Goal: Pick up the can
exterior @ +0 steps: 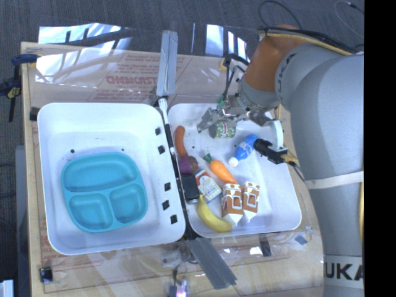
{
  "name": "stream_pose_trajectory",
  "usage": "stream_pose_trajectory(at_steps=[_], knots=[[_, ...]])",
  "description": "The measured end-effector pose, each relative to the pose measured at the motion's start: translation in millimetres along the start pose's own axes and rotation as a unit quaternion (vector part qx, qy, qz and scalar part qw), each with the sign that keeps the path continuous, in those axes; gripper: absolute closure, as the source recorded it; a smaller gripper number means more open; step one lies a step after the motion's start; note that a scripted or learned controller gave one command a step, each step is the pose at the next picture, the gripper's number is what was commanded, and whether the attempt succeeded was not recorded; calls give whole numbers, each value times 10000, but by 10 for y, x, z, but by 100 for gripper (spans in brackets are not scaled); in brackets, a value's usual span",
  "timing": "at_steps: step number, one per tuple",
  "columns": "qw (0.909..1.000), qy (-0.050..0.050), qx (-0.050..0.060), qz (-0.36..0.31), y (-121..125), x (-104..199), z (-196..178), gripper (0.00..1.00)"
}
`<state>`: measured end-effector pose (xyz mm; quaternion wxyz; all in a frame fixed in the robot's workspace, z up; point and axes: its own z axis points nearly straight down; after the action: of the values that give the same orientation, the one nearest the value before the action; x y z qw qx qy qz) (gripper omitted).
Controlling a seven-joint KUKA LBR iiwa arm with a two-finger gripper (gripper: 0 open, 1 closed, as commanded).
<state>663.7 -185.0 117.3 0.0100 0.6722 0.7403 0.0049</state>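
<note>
**Can not yet lifted**

The can (224, 129) lies in the right bin (281, 212), near its far edge, apart from the bottle (243, 149) and carrot (221, 170). The gripper (218, 117) sits low, right at the can, seemingly touching it. Whether the jaws are open or gripping, I cannot tell. The lift is left; 1 firm grasp is unconfirmed.

Dark grey carpet floor (93, 5); window glare on bench (86, 36).

The bins (49, 129) looked like smooth white plastic; the blue tray (102, 190) was matt, the can (224, 129) shiny metal.
</note>
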Motion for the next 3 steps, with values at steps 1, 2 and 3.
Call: stream_pose_trajectory(at_steps=[1, 2, 3], knots=[[9946, 3, -55, 1038, 26, -114, 65, 0], [9946, 2, -55, 1038, 26, -115, 66, 0], [9918, 1, -58, 1274, 27, -174, 67, 0]])
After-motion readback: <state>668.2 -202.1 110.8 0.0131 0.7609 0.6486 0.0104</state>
